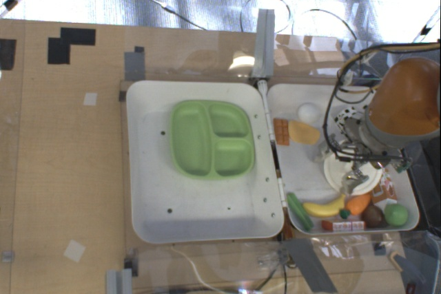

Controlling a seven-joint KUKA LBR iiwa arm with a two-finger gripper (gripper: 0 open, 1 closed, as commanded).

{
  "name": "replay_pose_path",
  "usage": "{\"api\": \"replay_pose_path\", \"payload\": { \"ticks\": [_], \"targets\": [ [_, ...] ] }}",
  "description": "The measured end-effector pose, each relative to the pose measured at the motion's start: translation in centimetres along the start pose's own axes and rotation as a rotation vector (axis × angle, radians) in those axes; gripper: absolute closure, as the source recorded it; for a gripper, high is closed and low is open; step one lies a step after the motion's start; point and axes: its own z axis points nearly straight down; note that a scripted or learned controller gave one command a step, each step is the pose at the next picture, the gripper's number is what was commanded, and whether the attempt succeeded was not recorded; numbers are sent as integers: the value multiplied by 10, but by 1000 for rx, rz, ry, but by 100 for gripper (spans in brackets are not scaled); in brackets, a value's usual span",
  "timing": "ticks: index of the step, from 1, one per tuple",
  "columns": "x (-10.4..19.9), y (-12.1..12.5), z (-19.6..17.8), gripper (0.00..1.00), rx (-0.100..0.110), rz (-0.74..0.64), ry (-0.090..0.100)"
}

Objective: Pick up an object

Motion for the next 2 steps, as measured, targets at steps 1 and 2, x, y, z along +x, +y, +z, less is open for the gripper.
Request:
{"api": "replay_pose_path", "payload": {
  "ticks": [1, 2],
  "targets": [
    [-70, -3, 0, 0, 5, 121, -4],
    [-61, -41, -142, 0, 7, 246, -4]
  ]
}}
